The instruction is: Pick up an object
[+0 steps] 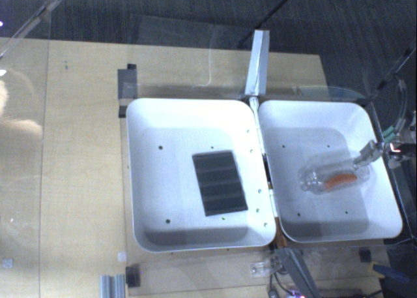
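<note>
Bench (pixel 71 192): pale wood-grain board, smooth, matte. Small clear plastic bits near its front edge.

Left bin (pixel 146 160): shallow white tray, rounded corners, small dark holes in floor. Dark flat rectangular pad (pixel 219 182) with ribbed bands lying near middle, turned at slant.

Right bin (pixel 296 127): same white tray. Clear plastic bottle (pixel 332 178) lying on side in right half, orange patch inside; no label legible.

Gripper (pixel 370 152) at bottle's right end, touching it; cannot tell how far open, nor whether it grips bottle.

Beyond bench: dark grey carpet-like floor.
</note>
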### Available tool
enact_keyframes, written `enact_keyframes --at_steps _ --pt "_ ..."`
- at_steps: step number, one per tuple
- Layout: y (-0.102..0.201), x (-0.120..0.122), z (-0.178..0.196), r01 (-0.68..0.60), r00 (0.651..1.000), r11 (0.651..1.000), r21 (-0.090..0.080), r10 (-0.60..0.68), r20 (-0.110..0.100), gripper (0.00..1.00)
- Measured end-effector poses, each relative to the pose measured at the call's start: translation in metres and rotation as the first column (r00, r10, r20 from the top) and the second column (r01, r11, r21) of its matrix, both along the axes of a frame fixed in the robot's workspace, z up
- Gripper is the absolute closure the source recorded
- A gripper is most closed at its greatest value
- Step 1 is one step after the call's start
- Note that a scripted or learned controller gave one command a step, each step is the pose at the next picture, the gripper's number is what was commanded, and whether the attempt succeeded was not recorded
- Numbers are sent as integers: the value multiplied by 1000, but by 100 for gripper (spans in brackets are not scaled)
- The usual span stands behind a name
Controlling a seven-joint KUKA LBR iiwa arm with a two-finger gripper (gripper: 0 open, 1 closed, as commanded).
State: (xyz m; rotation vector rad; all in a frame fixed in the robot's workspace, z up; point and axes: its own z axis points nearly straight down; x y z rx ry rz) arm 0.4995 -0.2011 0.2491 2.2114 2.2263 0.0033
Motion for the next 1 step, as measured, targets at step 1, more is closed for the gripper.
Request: enact_keyframes --at_steps 1 --pt "-8 14 -105 -117 992 993 -23 118 41 0"
